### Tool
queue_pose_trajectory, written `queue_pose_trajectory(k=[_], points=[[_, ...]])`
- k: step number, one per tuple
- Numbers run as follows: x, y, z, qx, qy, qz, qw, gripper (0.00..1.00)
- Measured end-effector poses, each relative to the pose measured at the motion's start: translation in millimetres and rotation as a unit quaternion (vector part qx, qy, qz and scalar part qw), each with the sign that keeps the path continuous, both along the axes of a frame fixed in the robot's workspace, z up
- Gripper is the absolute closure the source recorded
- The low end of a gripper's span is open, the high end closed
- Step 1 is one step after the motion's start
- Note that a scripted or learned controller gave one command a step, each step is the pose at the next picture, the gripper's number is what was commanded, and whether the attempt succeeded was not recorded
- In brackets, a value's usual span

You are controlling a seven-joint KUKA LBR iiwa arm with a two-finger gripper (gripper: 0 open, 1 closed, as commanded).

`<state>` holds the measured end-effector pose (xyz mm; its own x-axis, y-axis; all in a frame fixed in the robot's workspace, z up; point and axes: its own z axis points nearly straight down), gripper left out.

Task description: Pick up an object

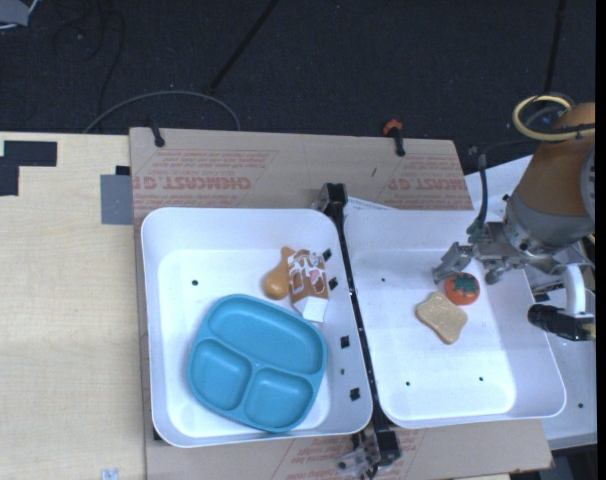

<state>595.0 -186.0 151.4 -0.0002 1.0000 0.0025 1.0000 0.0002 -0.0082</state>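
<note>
Currently, camera view, step in hand: an approach is being made over the right bin (pixel 543 393), and nothing is being gripped.
Gripper: the gripper (pixel 470 260) is being held low over the right bin, reaching in from the right, just above and beside the small red tomato-like toy (pixel 462 288).
Fingers: the grey fingers (pixel 451 264) are being shown spread apart, with nothing seen between them.
Task's thing, place: the tomato-like toy is being seen in the right bin, touching or nearly touching the tan bread-slice toy (pixel 442 318) below it.
Task's thing, look: it is being shown as small, round, orange-red with a green top; it is judged smooth and liable to roll.
Next move: a short descent is being called for, so that the fingers are being set on either side of the toy before closing.
Left bin (pixel 163 268): a blue divided plate (pixel 255 362) and a brown-and-white toy (pixel 297 275) are being left untouched.
</note>
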Motion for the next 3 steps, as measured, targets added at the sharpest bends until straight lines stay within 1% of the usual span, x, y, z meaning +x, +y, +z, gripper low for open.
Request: queue_pose_trajectory(k=[1, 2, 3], points=[[-5.2, -3.1, -63.1, -0.0001, 0.000, 0.000, 1.0000, 0.00], [-3.8, -4.3, -49.1, -0.0006, -0.002, -0.001, 1.0000, 1.00], [5.1, -6.7, -2.8, -0.0017, -0.005, 0.001, 1.0000, 1.00]])
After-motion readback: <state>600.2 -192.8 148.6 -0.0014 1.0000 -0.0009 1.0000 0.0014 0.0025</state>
